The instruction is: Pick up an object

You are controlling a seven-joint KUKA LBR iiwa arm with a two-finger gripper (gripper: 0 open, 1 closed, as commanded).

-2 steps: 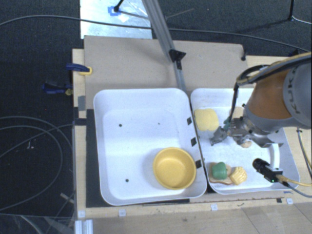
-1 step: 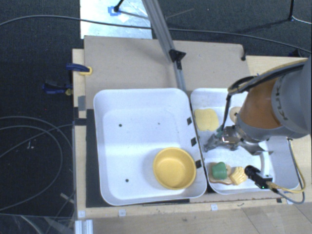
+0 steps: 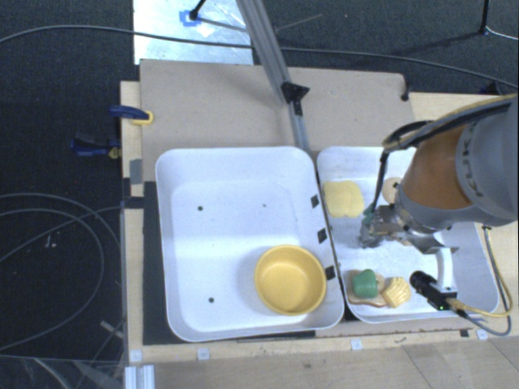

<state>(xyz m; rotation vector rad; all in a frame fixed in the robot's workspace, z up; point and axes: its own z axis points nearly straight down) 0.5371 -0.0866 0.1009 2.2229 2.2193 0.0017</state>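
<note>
My gripper (image 3: 374, 233) hangs low over the middle of the right bin (image 3: 478, 286), under the grey arm with its orange band. A pale yellow flat round piece (image 3: 343, 198) lies just up and left of it, apart from it. Nearer the front edge, a small green object (image 3: 365, 282) and a ridged yellow piece (image 3: 395, 291) rest together on a tan slab, below the gripper. A small tan thing (image 3: 392, 190) peeks out beside the arm at the back of the bin. I see nothing held.
A yellow bowl (image 3: 290, 278) sits in the front right corner of the left bin (image 3: 203, 185). Black clips join the two bins along their shared wall. A slanted grey pole (image 3: 272, 51) crosses above the back of the bench.
</note>
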